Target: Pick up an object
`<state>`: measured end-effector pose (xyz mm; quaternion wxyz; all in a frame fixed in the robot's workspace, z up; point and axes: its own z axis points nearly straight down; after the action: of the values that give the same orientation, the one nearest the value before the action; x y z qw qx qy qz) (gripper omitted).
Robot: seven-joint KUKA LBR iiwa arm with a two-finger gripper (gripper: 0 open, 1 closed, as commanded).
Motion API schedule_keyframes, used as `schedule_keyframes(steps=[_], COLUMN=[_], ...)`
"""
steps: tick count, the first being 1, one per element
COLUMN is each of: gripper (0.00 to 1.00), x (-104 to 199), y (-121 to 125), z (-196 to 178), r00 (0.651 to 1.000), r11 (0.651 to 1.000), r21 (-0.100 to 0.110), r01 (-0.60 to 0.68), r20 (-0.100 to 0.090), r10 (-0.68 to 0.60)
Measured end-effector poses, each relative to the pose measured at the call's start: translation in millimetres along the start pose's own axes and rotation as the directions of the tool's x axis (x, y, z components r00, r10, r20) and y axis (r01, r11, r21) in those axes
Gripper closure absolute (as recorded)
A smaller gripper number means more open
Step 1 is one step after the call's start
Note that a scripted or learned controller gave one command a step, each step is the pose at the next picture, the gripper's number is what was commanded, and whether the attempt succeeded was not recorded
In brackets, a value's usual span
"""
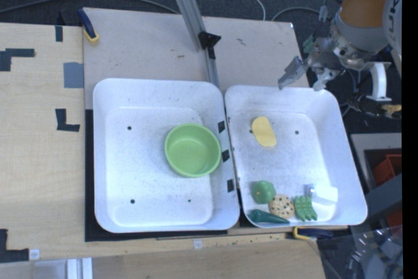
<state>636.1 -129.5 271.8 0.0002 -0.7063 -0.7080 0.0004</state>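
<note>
My gripper (304, 76) hangs open above the far rim of the right bin (346, 160), with nothing between its fingers. A yellow oval piece (264, 131) lies in the right bin's upper middle, below and left of the gripper. Along that bin's near edge lie a green round item (264, 191), a speckled tan cookie-like piece (281, 206), a dark green long piece (268, 217), a bright green ridged piece (304, 208) and a small white block (324, 194). A green bowl (192, 150) sits in the left bin (114, 140).
A slanted metal pole (188, 3) stands behind the bins, its black clamp near the bins' shared far corner. Cables run over the dark floor at the back. A blue-and-yellow clamp (87, 25) sits at the bench's far left corner.
</note>
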Motion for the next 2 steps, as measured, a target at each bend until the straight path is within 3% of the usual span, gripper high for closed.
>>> schedule_keyframes(steps=[1,2], gripper=[0.00,0.00], x=[0.0,9.1], y=[0.0,4.6], z=[0.0,56.8], r00=[1.000,1.000], r11=[1.000,1.000], r21=[0.000,0.006], r01=[0.000,0.000], r20=[0.000,0.000], r10=[0.000,0.000])
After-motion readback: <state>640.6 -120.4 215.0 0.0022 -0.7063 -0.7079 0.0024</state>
